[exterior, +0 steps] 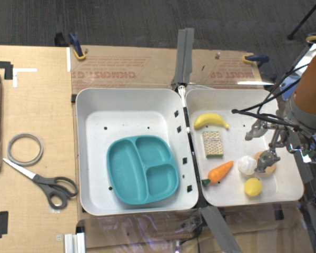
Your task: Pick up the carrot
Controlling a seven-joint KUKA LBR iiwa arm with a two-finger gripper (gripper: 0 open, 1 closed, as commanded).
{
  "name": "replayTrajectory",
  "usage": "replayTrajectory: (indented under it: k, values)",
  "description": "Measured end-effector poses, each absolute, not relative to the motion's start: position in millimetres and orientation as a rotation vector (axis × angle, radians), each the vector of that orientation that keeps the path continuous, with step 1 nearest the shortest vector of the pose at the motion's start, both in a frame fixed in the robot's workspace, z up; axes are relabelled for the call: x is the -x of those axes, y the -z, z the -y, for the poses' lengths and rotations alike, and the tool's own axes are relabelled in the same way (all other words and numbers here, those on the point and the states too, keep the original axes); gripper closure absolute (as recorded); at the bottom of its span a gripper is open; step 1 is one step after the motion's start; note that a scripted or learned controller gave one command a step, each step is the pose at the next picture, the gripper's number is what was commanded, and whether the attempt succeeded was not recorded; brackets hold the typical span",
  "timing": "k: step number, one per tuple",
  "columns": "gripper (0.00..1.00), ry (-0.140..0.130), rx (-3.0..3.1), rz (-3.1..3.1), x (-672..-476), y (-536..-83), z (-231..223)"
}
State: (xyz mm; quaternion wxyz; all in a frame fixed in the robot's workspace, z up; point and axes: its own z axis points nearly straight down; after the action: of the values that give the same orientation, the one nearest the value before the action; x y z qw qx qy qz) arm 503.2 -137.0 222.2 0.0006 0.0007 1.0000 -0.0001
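Carrot (220,172) is what we are aiming for: it is lying in the right bin (284,194), near its lower left, green tip toward the bin's lower left and its long axis rising to the right. Our gripper (264,161) is hanging to its right, over a white ball (246,165) and a tan object (269,165); whether it is gripping anything, we cannot tell. Mirrored print on the cardboard (121,70) is too unclear to read.
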Motion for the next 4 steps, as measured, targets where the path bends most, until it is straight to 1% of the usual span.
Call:
replayTrajectory:
  k: [1,2,3,4]
  values:
    - [0.0,0.0,-0.4,-3.116,-530.6,-98,143]
    - [1.0,0.002,-0.395,-3.114,-531.7,-108,142]
    - [1.0,0.0,-0.388,-3.118,-477.8,-111,100]
    - [1.0,0.0,-0.801,-3.035,-478.8,-192,34]
